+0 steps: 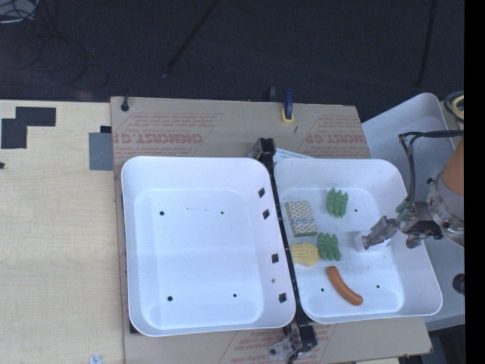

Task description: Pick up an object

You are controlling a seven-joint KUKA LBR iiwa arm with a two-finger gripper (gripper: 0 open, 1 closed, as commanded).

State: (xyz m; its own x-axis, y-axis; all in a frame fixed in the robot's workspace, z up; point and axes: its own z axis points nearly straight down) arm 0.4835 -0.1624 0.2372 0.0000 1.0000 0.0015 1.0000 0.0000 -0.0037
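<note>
while the tool (377, 237) hangs low over the right bin (413, 298), near its right wall, i cannot tell how it is set, and nothing shows in its grip. five things lie in that bin. two are green bumpy blocks: one (336, 202) near the far wall, one (328, 246) in the middle. one checkered block (301, 217) sits by the left wall. one yellow piece (305, 254) touches the middle green block. one orange sausage (344, 286) lies near the front edge. the left bin (132, 241) sits beside it on the tabletop (53, 241).
</note>
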